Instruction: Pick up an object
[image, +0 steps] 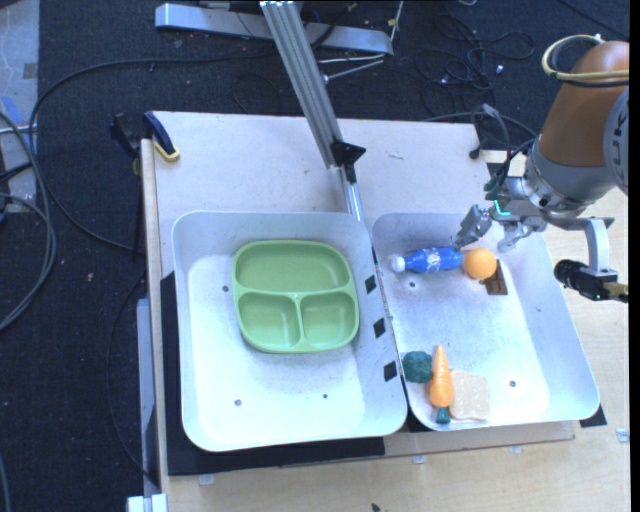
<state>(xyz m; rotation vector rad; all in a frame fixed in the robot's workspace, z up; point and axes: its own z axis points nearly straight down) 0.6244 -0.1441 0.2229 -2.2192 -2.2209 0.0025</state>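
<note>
My gripper (493, 231) hangs over the back of the right bin (560, 330), open, with nothing between its fingers. Just below it lies an orange ball (481, 263), touching the end of a blue bottle with a white cap (428, 261) that lies on its side. A small brown block (495, 285) sits right in front of the ball. Near the bin's front edge, an orange carrot (440, 375) lies between a dark green lump (416, 366) and a beige slice (471, 396).
The left bin (200, 400) holds a green divided plate (297, 295). A slanted metal pole (315, 95) runs down to the gap between the bins. The arm's grey and orange body (585, 120) stands at the right. Cables lie on the dark floor behind the bench.
</note>
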